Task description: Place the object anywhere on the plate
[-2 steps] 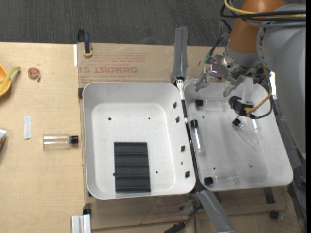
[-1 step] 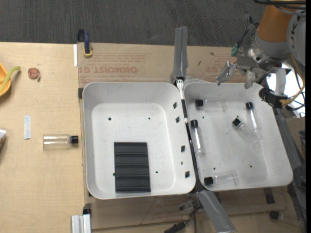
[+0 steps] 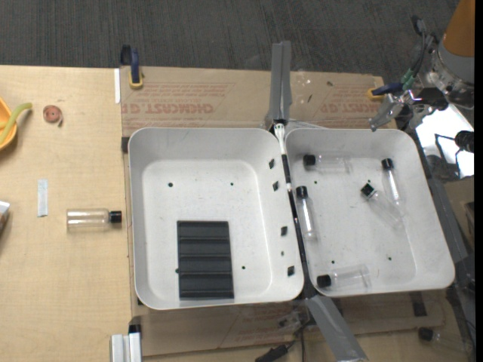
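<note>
At the far left of your frame, the light wooden bench (image 3: 68,292) carries one clear vial (image 3: 92,217) with a black cap, lying on its side. To its right, the left bin (image 3: 151,145) holds one black ribbed plate (image 3: 204,260), low in the bin. The right bin (image 3: 423,225) holds four capped vials – upper left (image 3: 323,161), left wall (image 3: 305,211), right (image 3: 392,181), bottom (image 3: 343,279) – plus one small black piece (image 3: 367,190). None touches the plate. Both bins sit on cardboard (image 3: 196,100); dark carpet (image 3: 226,13) lies beyond. The gripper (image 3: 400,104) hangs over the upper right corner – you cannot tell whether it's open or closed.
</note>
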Robot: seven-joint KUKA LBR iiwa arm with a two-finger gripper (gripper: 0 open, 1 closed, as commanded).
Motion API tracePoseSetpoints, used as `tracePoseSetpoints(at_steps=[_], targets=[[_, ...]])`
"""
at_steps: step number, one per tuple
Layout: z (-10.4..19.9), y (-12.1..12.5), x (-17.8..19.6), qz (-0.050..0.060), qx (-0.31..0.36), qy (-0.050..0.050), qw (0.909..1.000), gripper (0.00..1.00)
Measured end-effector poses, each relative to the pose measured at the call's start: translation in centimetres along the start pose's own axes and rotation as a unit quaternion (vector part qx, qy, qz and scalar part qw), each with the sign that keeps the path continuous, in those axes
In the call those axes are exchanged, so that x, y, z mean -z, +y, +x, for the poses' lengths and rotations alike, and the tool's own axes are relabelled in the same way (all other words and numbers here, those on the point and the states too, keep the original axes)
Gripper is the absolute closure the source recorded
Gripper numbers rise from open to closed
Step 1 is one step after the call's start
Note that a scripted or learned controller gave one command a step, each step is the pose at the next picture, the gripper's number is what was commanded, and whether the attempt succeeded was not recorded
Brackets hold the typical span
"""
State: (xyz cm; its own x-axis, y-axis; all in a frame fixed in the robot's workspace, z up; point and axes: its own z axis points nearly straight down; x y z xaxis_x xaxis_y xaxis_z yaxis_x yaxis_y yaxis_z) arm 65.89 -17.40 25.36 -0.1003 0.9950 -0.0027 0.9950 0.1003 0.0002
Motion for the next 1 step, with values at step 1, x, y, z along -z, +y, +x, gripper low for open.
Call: tracePoseSetpoints(at_steps=[1], targets=[[-4.71, -2.44, 15.05, 0.0, -0.015, 0.0, 0.9999, 0.0]])
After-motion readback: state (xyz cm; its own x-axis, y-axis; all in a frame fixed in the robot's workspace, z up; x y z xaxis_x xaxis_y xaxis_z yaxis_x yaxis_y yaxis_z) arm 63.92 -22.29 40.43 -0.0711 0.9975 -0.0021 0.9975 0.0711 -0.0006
